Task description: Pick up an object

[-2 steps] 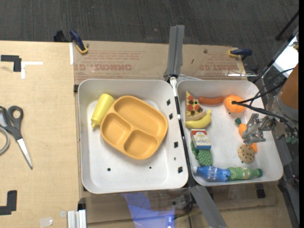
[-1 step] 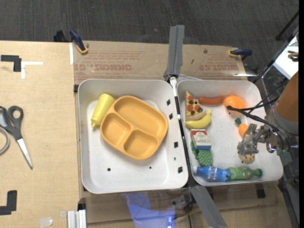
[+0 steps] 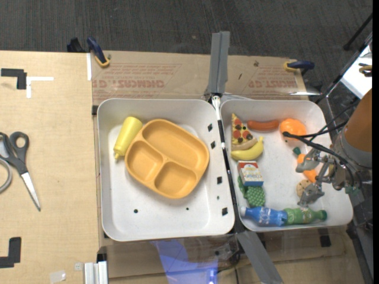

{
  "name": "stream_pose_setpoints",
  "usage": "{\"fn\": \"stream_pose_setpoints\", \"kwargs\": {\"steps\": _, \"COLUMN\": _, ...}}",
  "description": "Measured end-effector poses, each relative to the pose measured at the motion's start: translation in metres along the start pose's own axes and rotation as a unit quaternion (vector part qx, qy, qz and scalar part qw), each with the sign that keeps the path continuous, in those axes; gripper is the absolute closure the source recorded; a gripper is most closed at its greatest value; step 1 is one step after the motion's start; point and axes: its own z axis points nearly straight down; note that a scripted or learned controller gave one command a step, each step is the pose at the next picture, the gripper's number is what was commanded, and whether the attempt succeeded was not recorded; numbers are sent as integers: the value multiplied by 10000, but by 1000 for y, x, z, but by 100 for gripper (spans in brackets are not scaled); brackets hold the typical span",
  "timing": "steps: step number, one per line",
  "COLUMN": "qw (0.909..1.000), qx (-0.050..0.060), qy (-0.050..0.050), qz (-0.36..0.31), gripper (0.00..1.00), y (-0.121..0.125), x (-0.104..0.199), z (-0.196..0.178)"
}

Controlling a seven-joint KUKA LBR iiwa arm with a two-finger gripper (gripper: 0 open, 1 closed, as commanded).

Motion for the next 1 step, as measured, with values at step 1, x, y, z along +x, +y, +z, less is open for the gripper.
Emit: {"fn": "stream_pose_setpoints", "kwargs": {"steps": 1, "qw": 9983, "qx": 1, "qy": -6, "qz": 590, "gripper": 0, "y": -29, "x": -35, "z": 58}}
